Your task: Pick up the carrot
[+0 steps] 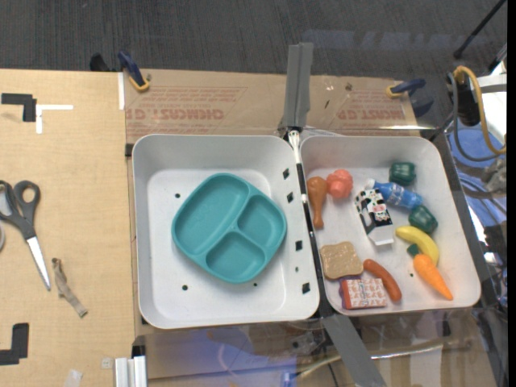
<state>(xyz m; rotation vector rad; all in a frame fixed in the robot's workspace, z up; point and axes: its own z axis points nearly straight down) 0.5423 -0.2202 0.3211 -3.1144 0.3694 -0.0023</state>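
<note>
The carrot is orange with a green top and lies at the front right corner of the right bin, pointing toward the bin's right wall. A yellow banana rests just behind it, touching its green end.
The right bin also holds a sausage, a bread slice, a red packet, a milk carton, a drumstick, a blue bottle and green pieces. A teal divided plate fills the left bin. Scissors lie far left.
</note>
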